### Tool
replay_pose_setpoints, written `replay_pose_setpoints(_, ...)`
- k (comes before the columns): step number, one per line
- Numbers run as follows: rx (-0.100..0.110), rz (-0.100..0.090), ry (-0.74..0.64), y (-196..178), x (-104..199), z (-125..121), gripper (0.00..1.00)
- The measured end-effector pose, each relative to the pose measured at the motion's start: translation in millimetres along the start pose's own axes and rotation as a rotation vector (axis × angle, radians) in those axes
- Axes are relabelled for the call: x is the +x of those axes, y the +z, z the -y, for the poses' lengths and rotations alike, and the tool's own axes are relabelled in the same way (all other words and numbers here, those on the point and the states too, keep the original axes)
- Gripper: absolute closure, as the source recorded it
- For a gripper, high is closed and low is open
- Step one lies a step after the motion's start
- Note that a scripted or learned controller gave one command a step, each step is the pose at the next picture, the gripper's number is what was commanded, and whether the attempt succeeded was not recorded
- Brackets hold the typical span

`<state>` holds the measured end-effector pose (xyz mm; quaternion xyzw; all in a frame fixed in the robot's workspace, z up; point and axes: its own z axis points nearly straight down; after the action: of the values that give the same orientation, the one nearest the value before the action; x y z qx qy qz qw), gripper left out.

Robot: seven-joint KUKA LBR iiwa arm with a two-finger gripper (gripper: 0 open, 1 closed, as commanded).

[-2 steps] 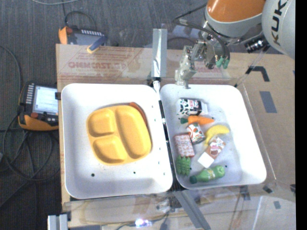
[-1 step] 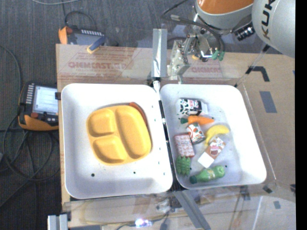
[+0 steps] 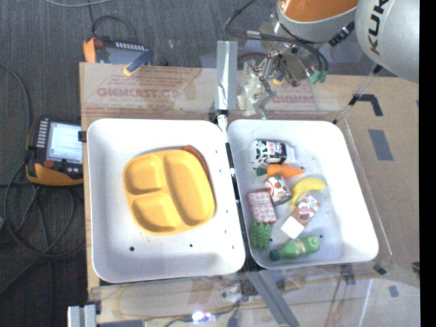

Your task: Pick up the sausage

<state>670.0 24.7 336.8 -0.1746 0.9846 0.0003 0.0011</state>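
End effector [image 3: 272,80] hovers beyond the bins' far edge; I cannot tell how open it is or whether it holds anything. In the left bin [image 3: 109,251], a yellow tray [image 3: 169,189] covers most of what seems to be the sausage [image 3: 197,154], a reddish-brown sliver at the tray's far-right rim. It is probably light, smooth and rounded, so likely to roll. The tray edge and the bin wall crowd the approach.
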Motion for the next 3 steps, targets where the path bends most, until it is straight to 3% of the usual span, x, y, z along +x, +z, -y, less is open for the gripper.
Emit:
replay_pose_setpoints(1, -0.002, 0.003, -0.371, -33.0, -5.1, -13.4, 1.00)
replay_pose_setpoints(2, -0.004, 0.004, -0.860, -58.3, -6.1, -16.0, 1.00)
replay_pose_setpoints(3, -0.005, 0.001, -1.121, 4.3, -2.8, -8.7, 1.00)
